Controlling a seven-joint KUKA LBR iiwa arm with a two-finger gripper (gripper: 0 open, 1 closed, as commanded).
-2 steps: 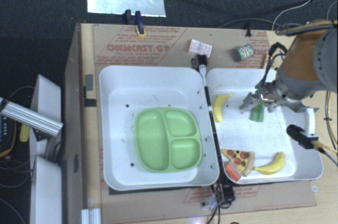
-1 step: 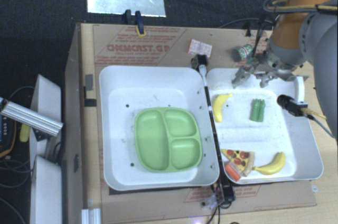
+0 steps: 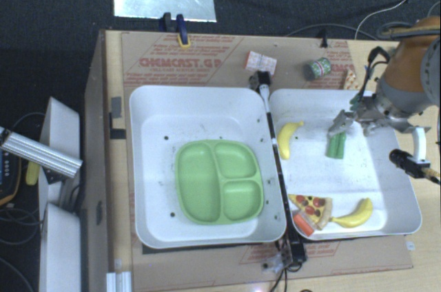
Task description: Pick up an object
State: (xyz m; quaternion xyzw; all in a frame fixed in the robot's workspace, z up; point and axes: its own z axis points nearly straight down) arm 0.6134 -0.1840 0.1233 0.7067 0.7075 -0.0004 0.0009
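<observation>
In the right bin [image 3: 393, 177], my gripper [image 3: 355, 125] hangs over the far middle part, its fingers spread open. A small green block [image 3: 335, 145] lies on the bin floor just below the left fingertip [image 3: 339, 125], not between the fingers. A yellow banana [image 3: 287, 138] lies to the left near the divider. A second banana [image 3: 355, 213] sits at the near edge, beside a pizza slice toy [image 3: 312, 205] and a red-orange piece [image 3: 303, 222].
The left bin [image 3: 155, 118] holds a green divided plate [image 3: 219, 181]. On the bench behind the bins lie a small green can [image 3: 319, 68] and a white packet [image 3: 261, 63]. The arm's orange band [image 3: 413, 53] rises at the right.
</observation>
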